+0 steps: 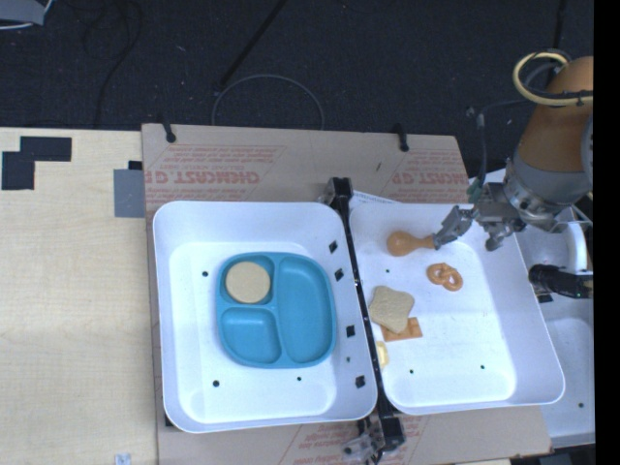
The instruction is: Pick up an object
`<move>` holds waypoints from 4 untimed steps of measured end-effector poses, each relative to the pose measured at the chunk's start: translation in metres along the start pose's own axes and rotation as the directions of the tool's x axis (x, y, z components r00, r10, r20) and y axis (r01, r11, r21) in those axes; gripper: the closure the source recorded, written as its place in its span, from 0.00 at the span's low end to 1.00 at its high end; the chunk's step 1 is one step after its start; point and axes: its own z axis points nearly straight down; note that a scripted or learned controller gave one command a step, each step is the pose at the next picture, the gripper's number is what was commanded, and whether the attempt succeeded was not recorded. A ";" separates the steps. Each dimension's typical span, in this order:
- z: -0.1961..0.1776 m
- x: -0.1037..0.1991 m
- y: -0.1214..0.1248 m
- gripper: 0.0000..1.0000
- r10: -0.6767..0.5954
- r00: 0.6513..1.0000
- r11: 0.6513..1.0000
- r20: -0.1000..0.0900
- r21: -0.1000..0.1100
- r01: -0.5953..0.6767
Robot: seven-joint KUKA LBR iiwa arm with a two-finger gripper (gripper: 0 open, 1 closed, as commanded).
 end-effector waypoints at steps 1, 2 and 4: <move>-0.008 0.000 0.003 0.00 -0.002 1.000 1.000 0.003 -0.014 0.002; 0.036 -0.001 -0.001 0.00 -0.001 1.000 1.000 0.001 -0.009 0.002; 0.119 0.001 0.000 0.00 -0.001 1.000 1.000 0.002 -0.013 0.001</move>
